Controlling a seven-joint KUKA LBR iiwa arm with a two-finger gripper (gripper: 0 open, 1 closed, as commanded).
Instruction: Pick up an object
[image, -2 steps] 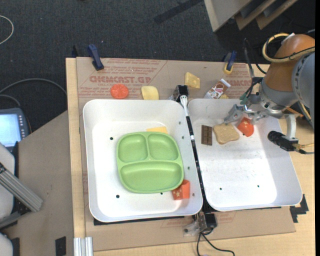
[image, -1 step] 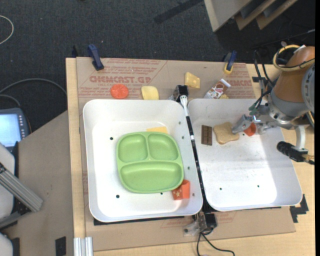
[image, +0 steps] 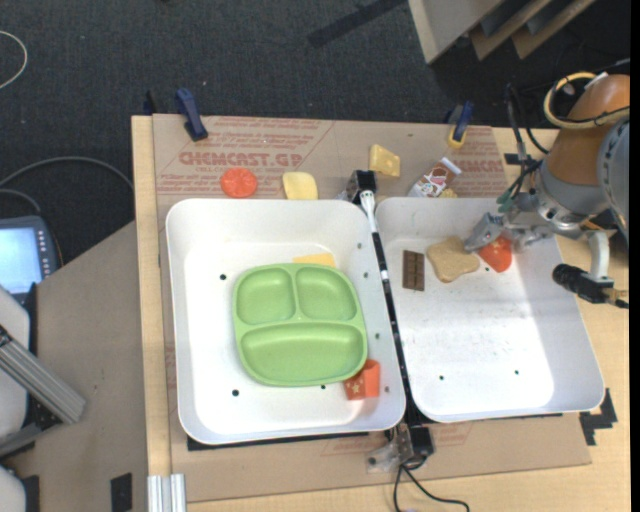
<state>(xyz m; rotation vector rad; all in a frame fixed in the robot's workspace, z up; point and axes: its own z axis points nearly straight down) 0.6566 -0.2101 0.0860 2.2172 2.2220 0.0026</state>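
In the right bin (image: 560, 380), the claw (image: 487, 238) (grip state unclear) hovers beside toast (image: 452, 263).

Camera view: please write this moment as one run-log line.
gripper over right bin | beside toast, red piece | nothing visibly held

In the right bin (image: 540, 380), the gripper (image: 492, 236) hovers at the far side over a red piece (image: 497, 257), beside a toast slice (image: 452, 263) and brown block (image: 413, 270).
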